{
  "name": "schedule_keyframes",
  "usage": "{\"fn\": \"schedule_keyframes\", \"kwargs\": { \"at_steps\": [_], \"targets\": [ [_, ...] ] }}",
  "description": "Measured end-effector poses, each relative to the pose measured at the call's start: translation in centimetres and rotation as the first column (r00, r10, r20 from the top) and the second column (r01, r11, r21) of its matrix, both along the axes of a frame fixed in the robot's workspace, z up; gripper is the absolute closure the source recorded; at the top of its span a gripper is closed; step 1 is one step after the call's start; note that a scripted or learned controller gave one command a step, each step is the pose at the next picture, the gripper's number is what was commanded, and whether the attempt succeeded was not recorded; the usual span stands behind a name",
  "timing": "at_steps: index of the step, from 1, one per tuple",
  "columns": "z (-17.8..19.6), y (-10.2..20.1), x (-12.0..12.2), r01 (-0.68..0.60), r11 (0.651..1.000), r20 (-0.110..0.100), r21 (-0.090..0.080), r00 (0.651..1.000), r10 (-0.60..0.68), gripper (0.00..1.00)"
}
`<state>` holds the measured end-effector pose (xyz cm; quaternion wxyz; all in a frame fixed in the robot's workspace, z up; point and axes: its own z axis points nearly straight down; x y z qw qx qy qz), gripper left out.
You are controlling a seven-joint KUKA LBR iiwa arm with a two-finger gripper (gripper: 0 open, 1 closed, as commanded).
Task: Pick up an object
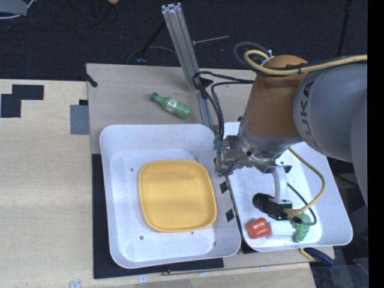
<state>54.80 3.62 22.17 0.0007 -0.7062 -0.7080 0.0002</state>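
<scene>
A yellow square plate lies flat in the left white bin. In the right bin, near its front edge, sit a red rounded object and a green object. My gripper hangs low over the rims where the two bins meet, just right of the plate's far corner. The grey and orange arm hides most of the right bin's far half.
A small green bottle lies on the bench behind the left bin. A slanted aluminium post rises at the back, close to my wrist. Cables loop around the wrist.
</scene>
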Motion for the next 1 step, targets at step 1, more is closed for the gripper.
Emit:
{"fn": "schedule_keyframes", "kwargs": {
  "at_steps": [1],
  "targets": [
    [1.63, 4.58, -3.05, 0.0, 1.0, 0.002, 0.0, 1.0, 0.0, 1.0]
  ]
}}
